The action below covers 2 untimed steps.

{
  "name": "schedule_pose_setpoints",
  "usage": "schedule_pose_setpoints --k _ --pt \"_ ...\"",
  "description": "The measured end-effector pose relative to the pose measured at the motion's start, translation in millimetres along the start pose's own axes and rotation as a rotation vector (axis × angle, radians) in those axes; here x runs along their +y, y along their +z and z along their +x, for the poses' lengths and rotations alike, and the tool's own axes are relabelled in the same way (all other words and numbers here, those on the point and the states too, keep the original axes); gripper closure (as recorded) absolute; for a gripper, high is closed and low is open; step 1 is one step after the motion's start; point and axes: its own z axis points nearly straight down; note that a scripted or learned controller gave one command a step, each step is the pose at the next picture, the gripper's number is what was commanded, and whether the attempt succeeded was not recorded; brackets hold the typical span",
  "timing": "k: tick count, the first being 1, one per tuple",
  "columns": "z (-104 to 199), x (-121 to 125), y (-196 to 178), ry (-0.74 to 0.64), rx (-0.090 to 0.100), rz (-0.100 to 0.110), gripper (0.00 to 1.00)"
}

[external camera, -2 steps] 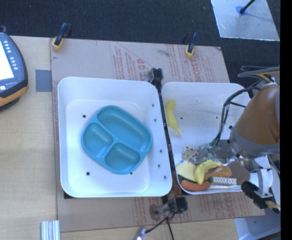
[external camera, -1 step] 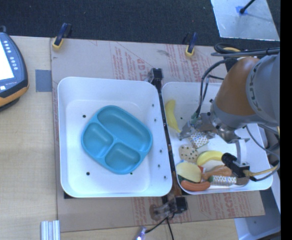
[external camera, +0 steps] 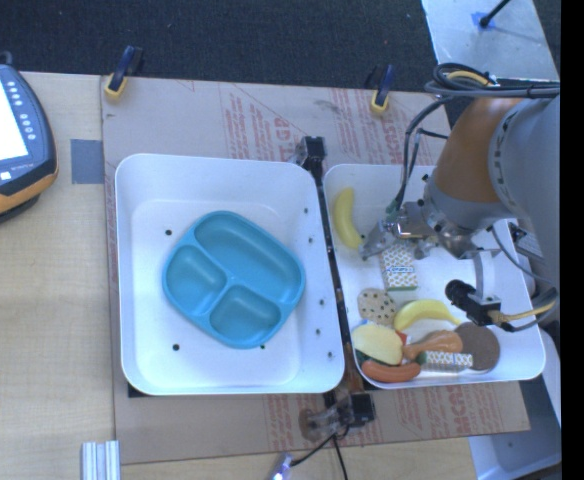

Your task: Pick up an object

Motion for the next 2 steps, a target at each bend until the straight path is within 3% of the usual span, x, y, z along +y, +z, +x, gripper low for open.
schedule_pose_setpoints --k 1,2 --pt "-3 -54 1 -0.001 -0.001 0.003 0.00" --pt "2 21 0 0.001 0.001 0.000 0.00"
